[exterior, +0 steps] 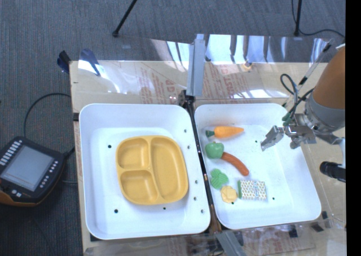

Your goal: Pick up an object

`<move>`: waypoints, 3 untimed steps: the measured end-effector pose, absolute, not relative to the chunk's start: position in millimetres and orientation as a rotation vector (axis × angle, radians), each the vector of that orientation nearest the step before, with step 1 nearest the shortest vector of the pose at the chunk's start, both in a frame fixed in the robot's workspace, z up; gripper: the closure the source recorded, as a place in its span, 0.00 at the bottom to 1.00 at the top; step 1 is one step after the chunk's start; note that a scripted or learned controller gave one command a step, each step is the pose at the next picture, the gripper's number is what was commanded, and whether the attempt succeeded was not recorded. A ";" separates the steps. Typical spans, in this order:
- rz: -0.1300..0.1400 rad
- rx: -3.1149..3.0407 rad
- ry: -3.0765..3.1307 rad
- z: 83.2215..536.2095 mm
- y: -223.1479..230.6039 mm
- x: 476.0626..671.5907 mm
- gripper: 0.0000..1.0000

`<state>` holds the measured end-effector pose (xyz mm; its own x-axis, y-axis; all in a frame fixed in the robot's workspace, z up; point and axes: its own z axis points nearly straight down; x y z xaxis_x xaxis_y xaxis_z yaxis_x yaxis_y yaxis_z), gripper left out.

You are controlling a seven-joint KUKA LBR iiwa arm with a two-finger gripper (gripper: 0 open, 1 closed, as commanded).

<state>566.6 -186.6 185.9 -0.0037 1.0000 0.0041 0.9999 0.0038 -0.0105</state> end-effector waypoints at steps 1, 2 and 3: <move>0.006 -2.229 -2.204 84.3 -146.1 580.8 0.00; 0.008 -2.269 -2.155 83.1 -92.2 532.6 0.00; 0.007 -2.169 -2.256 83.5 -103.0 472.8 0.00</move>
